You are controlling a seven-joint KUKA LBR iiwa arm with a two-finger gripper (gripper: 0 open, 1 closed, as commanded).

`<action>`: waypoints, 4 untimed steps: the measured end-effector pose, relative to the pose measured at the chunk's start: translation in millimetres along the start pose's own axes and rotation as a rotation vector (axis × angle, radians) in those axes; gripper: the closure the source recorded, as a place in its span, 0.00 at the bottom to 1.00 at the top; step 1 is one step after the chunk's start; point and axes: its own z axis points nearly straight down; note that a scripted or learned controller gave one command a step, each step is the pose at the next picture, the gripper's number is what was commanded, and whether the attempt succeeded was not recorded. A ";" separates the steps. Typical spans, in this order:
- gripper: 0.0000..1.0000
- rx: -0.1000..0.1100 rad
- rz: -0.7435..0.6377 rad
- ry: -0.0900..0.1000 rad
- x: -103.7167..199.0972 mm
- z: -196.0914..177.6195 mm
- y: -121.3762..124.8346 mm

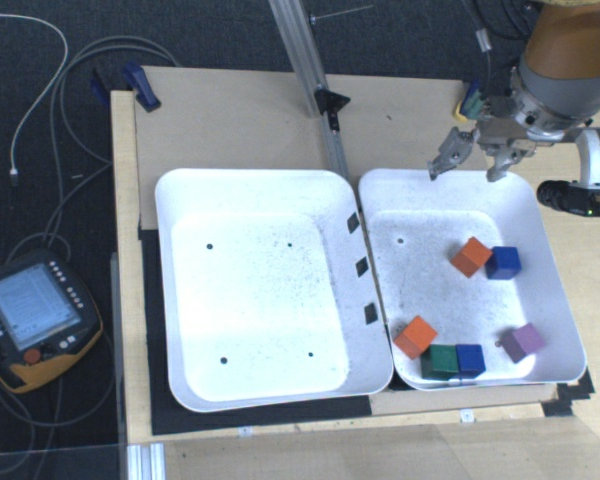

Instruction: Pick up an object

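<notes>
1. Camera view shows the end effector (469, 166) hanging over the far rim of the right bin (385, 298), its two fingers spread well apart with nothing between them.
2. All the candidate objects lie in the right bin. Taking that bin as the landmark: an orange cube (470, 256) sits near its middle, touching a blue cube (503, 262) on the side toward the arm.
3. Along the bin's near edge lie a second orange cube (415, 336), a green cube (441, 360) and another blue cube (469, 358), the last two side by side and touching.
4. A purple cube (523, 341) rests alone near the bin's near corner on the arm's side, apart from the rest.
5. These blocks look small, rigid and light, probably wood or foam, with flat faces that should not slip much and nothing fragile about them.
6. My judgement: the purple cube is the easiest pick, since its sides are free; the fingers should close on two opposite flat faces, squared to the block's turned orientation.
7. Touching pairs leave little room for a finger between them.
</notes>
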 end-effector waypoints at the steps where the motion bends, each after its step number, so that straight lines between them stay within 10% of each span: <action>1: 0.00 0.010 0.009 -0.001 -56.4 70.9 -57.0; 2: 0.00 0.007 0.003 0.001 -75.5 165.1 -54.5; 3: 0.00 -0.010 -0.003 -0.001 -70.6 173.5 -7.0; 4: 0.00 0.005 -0.001 0.002 -25.5 177.6 -57.4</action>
